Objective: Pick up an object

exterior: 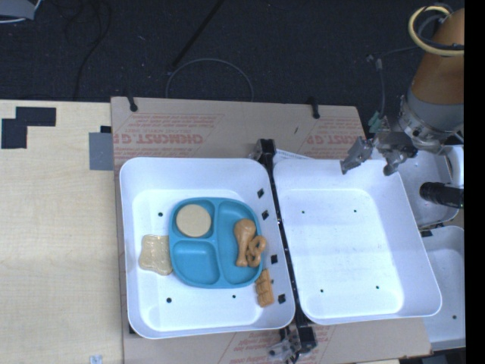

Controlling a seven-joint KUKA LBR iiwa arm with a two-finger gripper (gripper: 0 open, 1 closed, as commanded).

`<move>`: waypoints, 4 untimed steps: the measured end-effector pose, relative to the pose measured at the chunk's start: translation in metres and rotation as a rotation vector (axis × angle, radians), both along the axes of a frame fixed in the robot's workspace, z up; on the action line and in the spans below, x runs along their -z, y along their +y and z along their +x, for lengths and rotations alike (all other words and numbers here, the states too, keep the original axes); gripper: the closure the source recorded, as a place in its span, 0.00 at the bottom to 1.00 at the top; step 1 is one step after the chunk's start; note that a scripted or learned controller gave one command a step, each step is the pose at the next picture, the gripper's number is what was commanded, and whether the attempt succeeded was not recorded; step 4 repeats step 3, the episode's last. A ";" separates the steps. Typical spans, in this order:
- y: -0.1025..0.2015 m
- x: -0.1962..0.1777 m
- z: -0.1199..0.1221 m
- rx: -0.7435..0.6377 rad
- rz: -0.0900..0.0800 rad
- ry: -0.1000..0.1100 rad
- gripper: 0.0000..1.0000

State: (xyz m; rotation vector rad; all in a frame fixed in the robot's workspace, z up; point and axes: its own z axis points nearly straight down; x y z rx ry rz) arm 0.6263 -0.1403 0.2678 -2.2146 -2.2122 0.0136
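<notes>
Hung with claw (373,156) spread wide and grasping nothing above the far right corner of the right bin (356,302), well apart from the blue divided plate (198,262) bearing a round cracker (192,220) and pretzel-like pieces (248,243) in the left bin (148,184).

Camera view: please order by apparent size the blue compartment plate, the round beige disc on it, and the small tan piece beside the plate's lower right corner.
Largest to smallest:
1. Blue compartment plate
2. Round beige disc
3. Small tan piece
All three lie in the left white bin at a similar distance from the camera, so the order looks reliable.
</notes>
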 end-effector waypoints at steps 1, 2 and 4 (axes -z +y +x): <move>0.000 -0.008 0.002 -0.002 -0.002 -0.013 0.00; 0.005 0.038 0.008 -0.005 -0.002 -0.009 0.00; 0.011 0.093 0.017 -0.007 -0.001 -0.009 0.00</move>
